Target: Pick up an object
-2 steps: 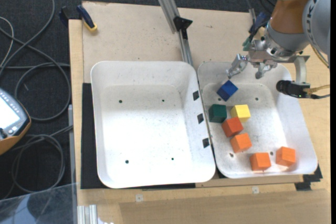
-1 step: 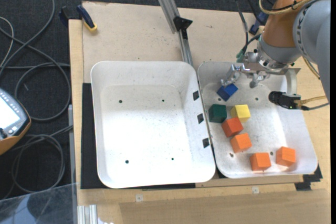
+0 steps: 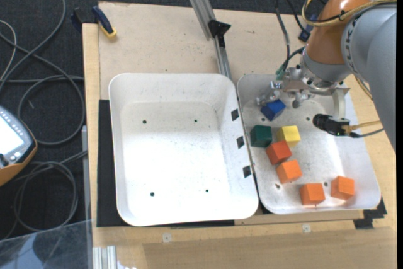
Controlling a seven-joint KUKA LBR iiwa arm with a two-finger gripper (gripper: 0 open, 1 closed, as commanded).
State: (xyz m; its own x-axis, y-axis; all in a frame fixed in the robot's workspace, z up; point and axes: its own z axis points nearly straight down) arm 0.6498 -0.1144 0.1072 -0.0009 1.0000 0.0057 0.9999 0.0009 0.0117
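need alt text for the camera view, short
The grey arm's claw hangs over a blue block at the top of the right bin, which also holds green, yellow and four orange blocks.

Seven blocks point(image 3: 289, 170) in right bin point(image 3: 361, 168)

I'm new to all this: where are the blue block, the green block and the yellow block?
blue block point(image 3: 272, 110): camera view, its top face.
green block point(image 3: 261, 135): camera view, its top face.
yellow block point(image 3: 290, 133): camera view, its top face.
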